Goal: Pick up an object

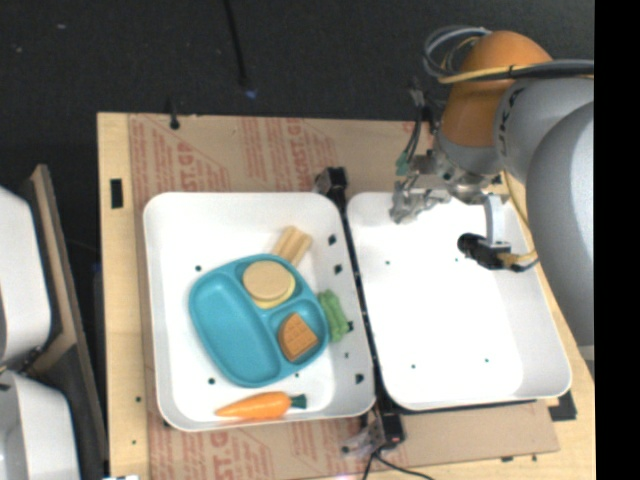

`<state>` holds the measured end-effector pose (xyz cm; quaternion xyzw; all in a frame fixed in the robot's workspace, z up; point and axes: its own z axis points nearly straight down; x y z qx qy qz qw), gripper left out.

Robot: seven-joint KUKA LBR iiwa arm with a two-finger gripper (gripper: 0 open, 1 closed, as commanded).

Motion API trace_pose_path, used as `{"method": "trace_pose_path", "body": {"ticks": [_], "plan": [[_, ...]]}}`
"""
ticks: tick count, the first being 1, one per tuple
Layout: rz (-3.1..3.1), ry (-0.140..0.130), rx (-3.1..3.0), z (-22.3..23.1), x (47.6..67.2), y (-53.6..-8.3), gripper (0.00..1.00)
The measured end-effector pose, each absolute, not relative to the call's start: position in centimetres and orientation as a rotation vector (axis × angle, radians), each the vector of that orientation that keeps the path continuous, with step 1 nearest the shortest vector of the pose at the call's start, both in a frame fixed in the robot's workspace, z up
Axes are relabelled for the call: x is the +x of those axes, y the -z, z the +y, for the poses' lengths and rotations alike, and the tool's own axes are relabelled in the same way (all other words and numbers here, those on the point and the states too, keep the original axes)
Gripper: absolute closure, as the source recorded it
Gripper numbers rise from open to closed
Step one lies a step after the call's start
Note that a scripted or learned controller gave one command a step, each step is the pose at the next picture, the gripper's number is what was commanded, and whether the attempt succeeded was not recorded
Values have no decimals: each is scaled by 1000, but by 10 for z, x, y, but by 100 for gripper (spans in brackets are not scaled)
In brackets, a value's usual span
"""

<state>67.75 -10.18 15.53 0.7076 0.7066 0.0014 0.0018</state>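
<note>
The gripper hangs over the far corner of the right bin, close to the wall between the two bins, and I cannot tell from here how it is set. Nothing is held in it that I can see. All the toys are in the left bin, so whatever it picks lies to its left and nearer to me. A blue tray sits in the middle there, tipped at a slant, with a round cookie and a small brown toast in its pockets. A wooden block pokes out from behind the tray and is the closest thing to the gripper. A green piece rests against the tray's right side. The carrot lies at the near wall, long way pointing left to right, well apart from the gripper. I think the arm must cross the middle wall first.
</note>
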Motion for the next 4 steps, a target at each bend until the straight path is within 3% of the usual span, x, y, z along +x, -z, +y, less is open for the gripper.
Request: {"method": "trace_pose_path", "body": {"ticks": [2, 4], "plan": [[2219, -5, 2219, -105, 672, -247, 100], [2225, -3, 2218, -12, 676, -244, 100]]}}
